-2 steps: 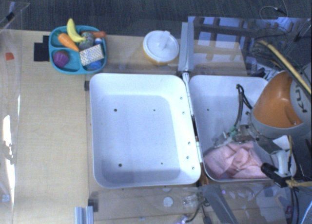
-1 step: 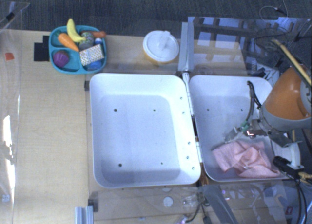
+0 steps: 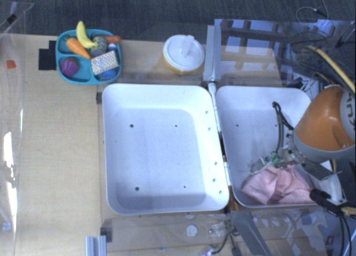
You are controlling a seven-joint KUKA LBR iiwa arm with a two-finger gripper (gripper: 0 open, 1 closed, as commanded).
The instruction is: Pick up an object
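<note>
My gripper (image 3: 276,160) down at pink cloth (image 3: 278,185), right bin (image 3: 250,110); grip state can't tell. Pinch a thick fold, lift straight.

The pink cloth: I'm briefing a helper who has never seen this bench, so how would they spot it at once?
Find the two white bins side by side and take the right bin, where the arm reaches in. At its near edge lies the pink cloth, crumpled, just below the end effector. It is the one soft pink thing in either bin.
</note>
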